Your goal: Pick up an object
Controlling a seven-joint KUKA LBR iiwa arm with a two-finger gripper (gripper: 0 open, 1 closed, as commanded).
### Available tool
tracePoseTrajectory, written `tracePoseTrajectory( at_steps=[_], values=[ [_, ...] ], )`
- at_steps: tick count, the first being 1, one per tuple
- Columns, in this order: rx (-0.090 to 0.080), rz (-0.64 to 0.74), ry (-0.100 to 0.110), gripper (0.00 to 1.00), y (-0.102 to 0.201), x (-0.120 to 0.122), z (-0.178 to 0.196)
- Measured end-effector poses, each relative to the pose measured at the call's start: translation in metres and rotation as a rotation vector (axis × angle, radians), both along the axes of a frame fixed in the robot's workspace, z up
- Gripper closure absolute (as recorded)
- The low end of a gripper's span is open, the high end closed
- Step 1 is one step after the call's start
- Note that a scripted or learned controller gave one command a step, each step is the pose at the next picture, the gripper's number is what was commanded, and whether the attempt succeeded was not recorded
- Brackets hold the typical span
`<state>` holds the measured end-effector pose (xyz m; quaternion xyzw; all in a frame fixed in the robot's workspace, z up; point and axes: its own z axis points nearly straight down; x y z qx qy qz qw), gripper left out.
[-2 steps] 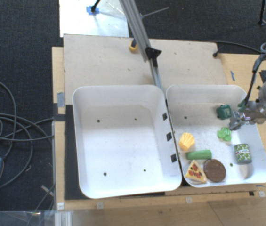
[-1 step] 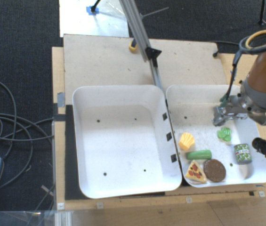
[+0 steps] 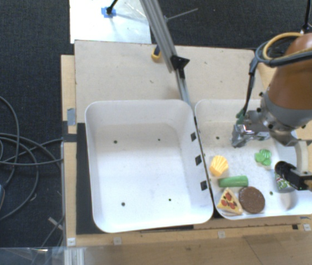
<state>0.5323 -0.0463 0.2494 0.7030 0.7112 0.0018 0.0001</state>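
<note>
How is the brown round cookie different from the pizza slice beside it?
The cookie is round and plain dark brown; the pizza slice is a yellow wedge with red spots. The cookie lies nearer the bin's middle, the slice nearer its left wall. Both lie flat near the right bin's front edge.

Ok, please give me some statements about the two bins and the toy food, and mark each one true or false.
1. All the toy food lies in the right bin. True.
2. The pizza slice lies next to the brown cookie. True.
3. The green cucumber lies in the left bin. False: it is in the right bin, below the yellow shell.
4. The arm reaches over the left bin. False: it is over the right bin.
</note>
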Motion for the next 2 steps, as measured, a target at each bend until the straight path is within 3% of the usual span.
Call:
tracePoseTrajectory(
  at_steps=[2],
  values=[
    [0.0, 0.0, 0.001, 1.0, 0.104, 0.006, 0.0]
  ],
)
